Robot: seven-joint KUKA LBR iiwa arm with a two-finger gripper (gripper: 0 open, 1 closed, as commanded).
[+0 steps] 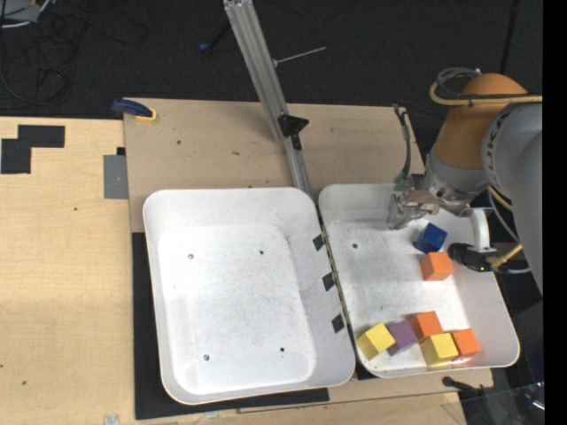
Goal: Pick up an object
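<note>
A small blue cube [432, 236] is seen right of centre, just beside the hand [409, 212], whose grip cannot be told.

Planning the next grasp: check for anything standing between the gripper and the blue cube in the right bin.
Nothing visible does. The gripper hangs over the right bin just up and left of the blue cube, with bare bin floor between them. An orange cube lies on the cube's far side, out of the path.
</note>
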